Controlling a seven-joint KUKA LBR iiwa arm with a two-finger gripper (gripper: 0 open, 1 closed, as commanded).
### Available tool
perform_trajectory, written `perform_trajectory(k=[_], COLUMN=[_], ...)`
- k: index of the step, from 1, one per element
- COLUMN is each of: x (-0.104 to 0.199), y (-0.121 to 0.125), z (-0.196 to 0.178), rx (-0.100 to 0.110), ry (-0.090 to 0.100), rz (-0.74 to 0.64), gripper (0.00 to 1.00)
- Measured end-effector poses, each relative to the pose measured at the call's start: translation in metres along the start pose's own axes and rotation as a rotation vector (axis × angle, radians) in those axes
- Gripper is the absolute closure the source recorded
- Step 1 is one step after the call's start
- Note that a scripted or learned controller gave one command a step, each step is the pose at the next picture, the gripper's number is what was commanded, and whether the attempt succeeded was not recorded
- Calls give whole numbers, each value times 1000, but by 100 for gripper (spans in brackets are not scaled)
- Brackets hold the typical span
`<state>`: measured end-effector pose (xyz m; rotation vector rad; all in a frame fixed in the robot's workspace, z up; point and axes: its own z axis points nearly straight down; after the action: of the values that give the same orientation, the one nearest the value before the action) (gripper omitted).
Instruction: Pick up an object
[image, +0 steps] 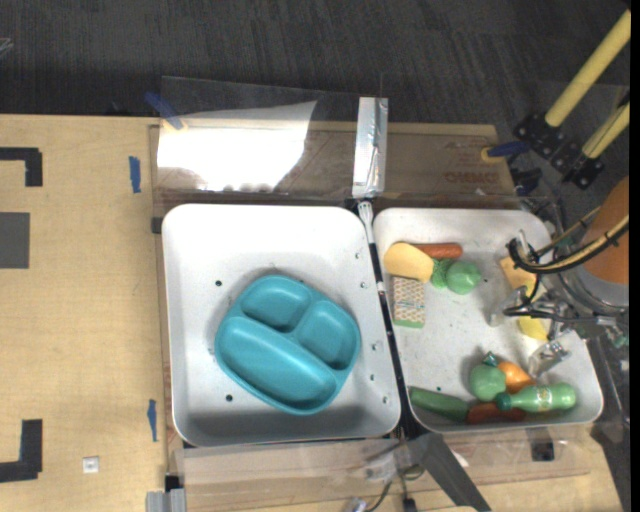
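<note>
Gripper (548, 352) low in right white bin (450, 330), grip state unclear, beside orange-and-green plastic toy vegetable (497, 378). Crowded pile nearby; likely glancing miss or nudging neighbours.

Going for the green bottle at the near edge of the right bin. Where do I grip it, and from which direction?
Grip the green bottle across its body, coming straight down from above. It lies on its side, its long axis roughly left-right, so close the fingers front-to-back. An orange piece and a red piece crowd its left end, so the right half probably gives more room.
</note>
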<state>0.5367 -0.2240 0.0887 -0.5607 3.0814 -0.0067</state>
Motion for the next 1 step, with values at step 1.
perform_trajectory(k=[1], x=[-90], y=[-31], z=[-69], rx=[1], ry=[-5], rz=[95], gripper=[0])
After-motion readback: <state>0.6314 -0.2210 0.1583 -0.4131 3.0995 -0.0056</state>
